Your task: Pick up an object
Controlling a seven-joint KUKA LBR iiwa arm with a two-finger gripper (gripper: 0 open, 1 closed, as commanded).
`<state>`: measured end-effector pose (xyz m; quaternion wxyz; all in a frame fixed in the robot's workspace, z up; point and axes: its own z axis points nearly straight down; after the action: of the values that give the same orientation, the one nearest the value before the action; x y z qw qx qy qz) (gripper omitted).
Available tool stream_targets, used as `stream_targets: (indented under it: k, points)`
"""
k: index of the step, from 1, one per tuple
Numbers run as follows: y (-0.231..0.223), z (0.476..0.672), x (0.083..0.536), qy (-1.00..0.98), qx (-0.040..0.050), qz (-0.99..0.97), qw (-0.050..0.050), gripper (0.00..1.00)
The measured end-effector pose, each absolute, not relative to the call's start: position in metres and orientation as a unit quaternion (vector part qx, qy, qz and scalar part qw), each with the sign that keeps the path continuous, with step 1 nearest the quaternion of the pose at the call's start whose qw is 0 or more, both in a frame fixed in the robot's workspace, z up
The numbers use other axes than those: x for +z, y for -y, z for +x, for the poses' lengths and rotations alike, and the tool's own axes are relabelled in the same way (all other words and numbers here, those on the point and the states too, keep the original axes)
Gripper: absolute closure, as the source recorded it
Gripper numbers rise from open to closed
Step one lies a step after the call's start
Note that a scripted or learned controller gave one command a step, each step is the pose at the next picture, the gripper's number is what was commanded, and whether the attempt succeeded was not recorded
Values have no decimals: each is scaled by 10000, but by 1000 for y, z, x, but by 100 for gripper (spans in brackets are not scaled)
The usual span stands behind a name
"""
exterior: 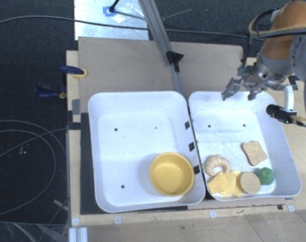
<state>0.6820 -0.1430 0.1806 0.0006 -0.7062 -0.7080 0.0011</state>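
Note:
My gripper (240, 92) hangs above the far edge of the right bin (228, 125), fingers spread open with nothing between them. In the near part of that bin lie a slice of toast (254, 153), a croissant (217, 163), a yellow cheese wedge (221, 184), a round tan cracker (250, 183) and a small green item (266, 175). All of these lie well below the gripper in the view, apart from it. A yellow bowl (171, 173) sits in the near right corner of the left bin (127, 130).
A grey pole (160, 32) slants across the bench behind the bins, ending at a black clamp (174, 58). A blue and yellow clamp (67, 72) grips the bench's left edge. Cables lie on the dark floor at the left.

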Motion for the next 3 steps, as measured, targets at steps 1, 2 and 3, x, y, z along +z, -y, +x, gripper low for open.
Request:
stream_targets:
  k: [1, 2, 3]
  points:
    - [150, 674, 129, 7073, 11, -7069, 6, 0]
    - [150, 674, 89, 7084, 7, -7058, 3, 0]
    - [150, 677, 103, 7089, -14, -7053, -32, 100]
